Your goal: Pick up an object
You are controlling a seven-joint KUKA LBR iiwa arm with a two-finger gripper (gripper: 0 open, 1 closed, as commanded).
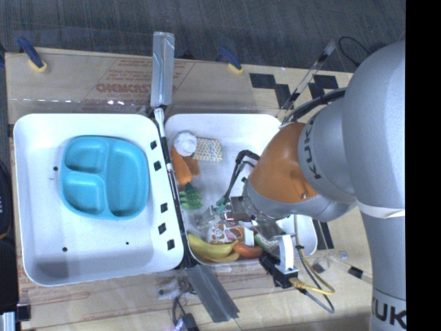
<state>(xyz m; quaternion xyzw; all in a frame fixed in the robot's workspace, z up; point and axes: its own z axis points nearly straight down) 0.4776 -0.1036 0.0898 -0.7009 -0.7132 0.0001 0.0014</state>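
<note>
Smooth curved yellow banana (pixel 209 249) lies in the right glossy white bin (pixel 227 126). A sectioned blue plastic plate (pixel 105 176) fills the left bin (pixel 41 185). The hand (pixel 231 219) hovers nearby, its grip unclear.

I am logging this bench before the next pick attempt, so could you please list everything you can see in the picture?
left bin: one, white, left half of the bench.
tray: one, light blue, with compartments, in the left bin.
right bin: one, white, beside the left bin, partly under the arm.
banana: one, yellow, near front edge of the right bin.
carrot: one, orange, along the right bin's left wall.
green item: one, just below the carrot; too small to identify.
white round item: one, upper left of the right bin.
patterned block: one, tan, right of the white round item.
arm: one, grey with orange band, over the right bin.
gripper: one, low among the items above the banana.
</note>
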